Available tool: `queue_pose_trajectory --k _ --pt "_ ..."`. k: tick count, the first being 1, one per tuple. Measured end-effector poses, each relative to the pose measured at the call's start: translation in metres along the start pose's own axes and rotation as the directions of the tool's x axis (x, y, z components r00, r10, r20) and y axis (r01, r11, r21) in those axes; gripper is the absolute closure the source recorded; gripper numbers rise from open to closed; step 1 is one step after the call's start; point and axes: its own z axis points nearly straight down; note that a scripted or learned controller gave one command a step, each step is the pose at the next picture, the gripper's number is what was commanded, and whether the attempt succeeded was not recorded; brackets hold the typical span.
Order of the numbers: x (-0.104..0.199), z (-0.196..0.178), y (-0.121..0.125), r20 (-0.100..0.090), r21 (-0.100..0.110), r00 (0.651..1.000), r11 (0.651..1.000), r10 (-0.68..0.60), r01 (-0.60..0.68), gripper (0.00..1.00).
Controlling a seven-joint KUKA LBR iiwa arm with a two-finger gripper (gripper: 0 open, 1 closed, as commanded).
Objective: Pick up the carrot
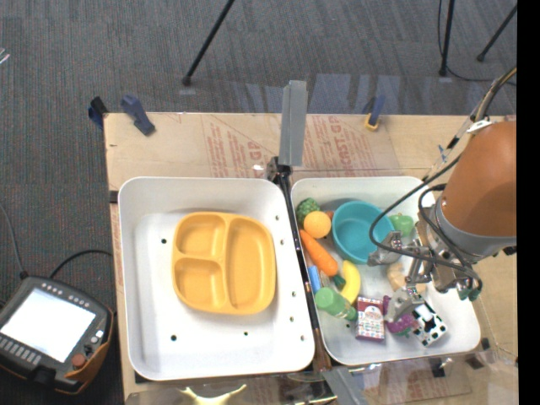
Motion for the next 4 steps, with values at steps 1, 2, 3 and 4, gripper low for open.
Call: queue_pose_trajectory --k 1,2,3,4 --pt "-0.021 0.046 0.036 -0.001 -0.002 0.904 0.904 -0.427 0.427 0.00" --pt "-0.069 0.045 0.073 0.002 0.001 0.997 0.997 0.083 -0.083 0.00" --pt "0.005 0.045 0.054 0.000 0.001 0.987 0.987 0.159 -0.159 0.00" --pt "0.005 0.045 0.111 0.001 0.000 0.970 0.970 0.242 -0.242 0.00"
